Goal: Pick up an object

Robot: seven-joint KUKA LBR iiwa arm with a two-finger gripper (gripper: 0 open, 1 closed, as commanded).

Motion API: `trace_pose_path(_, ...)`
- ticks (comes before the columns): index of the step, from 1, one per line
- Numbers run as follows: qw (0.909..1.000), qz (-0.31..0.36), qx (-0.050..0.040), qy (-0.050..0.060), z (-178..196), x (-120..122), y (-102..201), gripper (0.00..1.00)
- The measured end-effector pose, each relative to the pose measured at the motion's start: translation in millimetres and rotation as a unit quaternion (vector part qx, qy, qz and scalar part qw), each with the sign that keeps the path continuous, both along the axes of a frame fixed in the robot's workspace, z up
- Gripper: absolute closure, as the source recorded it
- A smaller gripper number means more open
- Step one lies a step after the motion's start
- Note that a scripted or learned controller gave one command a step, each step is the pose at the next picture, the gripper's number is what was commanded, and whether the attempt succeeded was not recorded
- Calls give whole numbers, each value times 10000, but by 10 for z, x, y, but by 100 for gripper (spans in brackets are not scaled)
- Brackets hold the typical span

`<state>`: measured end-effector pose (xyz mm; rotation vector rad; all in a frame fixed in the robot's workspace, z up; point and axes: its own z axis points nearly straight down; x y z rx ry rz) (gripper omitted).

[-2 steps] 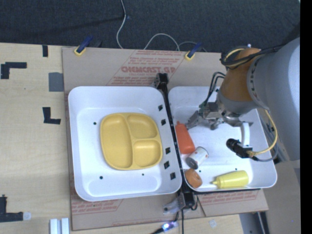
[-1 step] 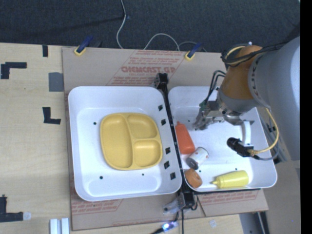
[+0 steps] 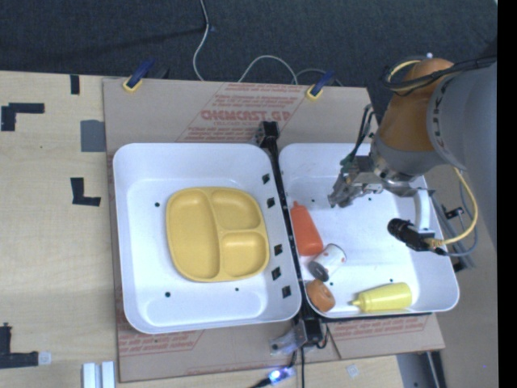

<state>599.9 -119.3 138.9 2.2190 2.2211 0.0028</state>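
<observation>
My gripper [image 3: 343, 194] hangs over the upper middle of the right bin [image 3: 367, 241], above bare white floor, with nothing visible between its fingers. Below and left of it lies an orange carrot-like piece [image 3: 305, 229] against the bin's left wall. Further down sit a small white and dark cup-like object [image 3: 327, 259], a round orange-brown item [image 3: 321, 297] and a yellow mustard bottle [image 3: 381, 298] lying on its side near the front edge.
The left bin [image 3: 145, 297] holds a yellow divided plate [image 3: 216, 233]. A black divider with clips [image 3: 277, 217] runs between the bins. The arm's grey body and orange band [image 3: 412, 111] loom over the right bin's far right corner, with cables beside it.
</observation>
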Motion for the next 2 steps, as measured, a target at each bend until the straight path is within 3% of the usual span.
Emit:
trace_pose_path(1,10000,3,-3,-7,552,-84,22,100)
trace_pose_path(2,10000,7,-2,-6,1005,-12,68,100)
